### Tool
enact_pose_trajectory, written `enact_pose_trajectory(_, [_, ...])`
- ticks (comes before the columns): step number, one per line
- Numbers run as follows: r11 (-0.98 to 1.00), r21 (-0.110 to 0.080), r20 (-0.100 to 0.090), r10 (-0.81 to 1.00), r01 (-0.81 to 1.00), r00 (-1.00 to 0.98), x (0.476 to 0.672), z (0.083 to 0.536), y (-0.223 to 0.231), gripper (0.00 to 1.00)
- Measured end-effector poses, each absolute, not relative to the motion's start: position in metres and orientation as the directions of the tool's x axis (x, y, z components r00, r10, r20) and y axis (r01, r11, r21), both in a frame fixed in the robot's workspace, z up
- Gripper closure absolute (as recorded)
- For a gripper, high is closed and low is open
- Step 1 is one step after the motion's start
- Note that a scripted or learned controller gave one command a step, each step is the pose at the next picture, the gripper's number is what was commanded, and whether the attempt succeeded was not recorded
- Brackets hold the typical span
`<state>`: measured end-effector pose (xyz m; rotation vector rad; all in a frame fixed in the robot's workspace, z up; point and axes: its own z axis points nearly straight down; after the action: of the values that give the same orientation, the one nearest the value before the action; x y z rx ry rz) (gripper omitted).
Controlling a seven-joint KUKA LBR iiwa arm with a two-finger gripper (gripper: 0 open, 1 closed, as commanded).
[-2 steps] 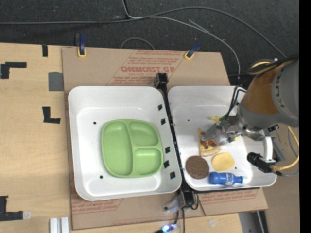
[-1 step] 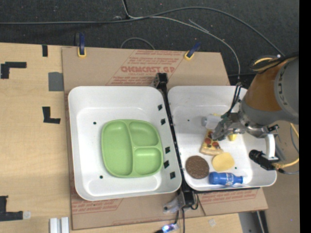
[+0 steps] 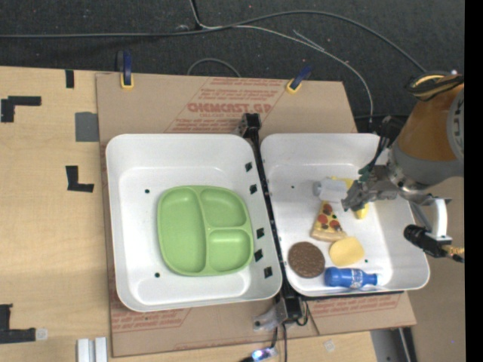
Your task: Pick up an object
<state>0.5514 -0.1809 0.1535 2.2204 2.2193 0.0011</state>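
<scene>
Pizza wedge (image 3: 327, 222) lies flat below the dark claw (image 3: 356, 200), whose finger spacing I cannot tell.

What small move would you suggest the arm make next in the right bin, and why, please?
Probably a short descent onto the yellow piece just under the gripper. The gripper hangs over the right bin, above the pizza slice, and nothing is seen between its fingers, so no pick has happened yet.
</scene>
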Motion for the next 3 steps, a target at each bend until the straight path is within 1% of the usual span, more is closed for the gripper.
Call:
enact_pose_trajectory(2, [0.001,0.003,-0.001,1.0,1.0,-0.001,0.557,0.24,-0.186,1.0])
enact_pose_trajectory(3, [0.006,-0.001,0.001,1.0,1.0,-0.006,0.569,0.227,-0.131,1.0])
